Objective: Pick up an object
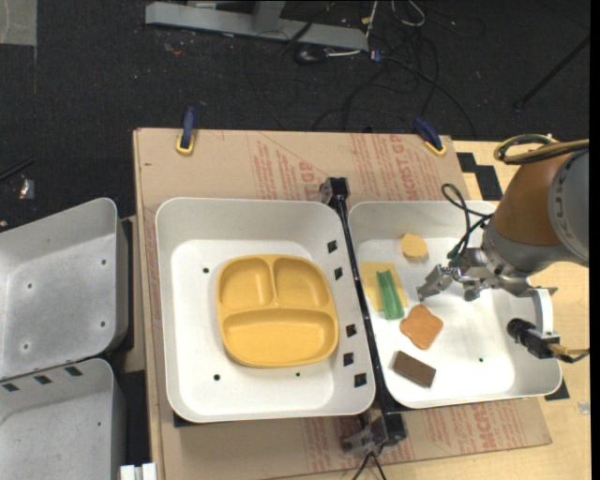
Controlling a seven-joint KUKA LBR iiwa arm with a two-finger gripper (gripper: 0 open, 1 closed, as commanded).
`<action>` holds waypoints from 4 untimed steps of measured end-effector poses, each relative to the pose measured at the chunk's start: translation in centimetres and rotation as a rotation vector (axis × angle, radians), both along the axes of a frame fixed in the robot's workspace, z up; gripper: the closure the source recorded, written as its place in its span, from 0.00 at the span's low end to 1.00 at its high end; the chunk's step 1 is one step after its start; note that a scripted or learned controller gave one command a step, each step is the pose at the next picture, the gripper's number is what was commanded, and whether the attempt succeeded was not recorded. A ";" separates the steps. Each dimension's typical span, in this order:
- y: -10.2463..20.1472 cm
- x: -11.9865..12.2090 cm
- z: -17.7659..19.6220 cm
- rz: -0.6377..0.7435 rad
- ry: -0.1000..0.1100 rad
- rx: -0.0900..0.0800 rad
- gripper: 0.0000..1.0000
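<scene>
A divided plate (277, 311) lies in the left bin (178, 281); four small items lie in the right bin (525, 375).

so the whole setup sits on a brown printed cardboard sheet (281, 155), pinned at 11 and 1 o'clock by two blue-and-yellow clamps (187, 131) (429, 136). Two shallow white plastic bins share it, left bin (178, 281) at 9 o'clock, right bin (487, 375) at 3. A yellow three-compartment plastic plate (278, 309) lies flat mid left bin. Dotted white metal panels (56, 272) sit way out at 9, and a grey metal bar (253, 23) plus loose black cables (403, 66) lie on the dark floor at 12
</scene>
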State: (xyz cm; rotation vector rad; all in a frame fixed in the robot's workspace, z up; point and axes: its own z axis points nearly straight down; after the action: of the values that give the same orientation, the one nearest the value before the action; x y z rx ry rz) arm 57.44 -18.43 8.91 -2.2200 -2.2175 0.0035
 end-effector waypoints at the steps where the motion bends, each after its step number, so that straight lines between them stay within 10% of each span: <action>1: 0.0 0.2 1.3 0.000 -0.006 -0.002 1.00; 4: 1.0 0.6 16.0 0.004 -0.009 -0.003 1.00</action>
State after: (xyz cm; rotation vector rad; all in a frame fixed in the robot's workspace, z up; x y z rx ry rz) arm 57.99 -17.42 24.90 -2.2213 -2.2287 -0.0035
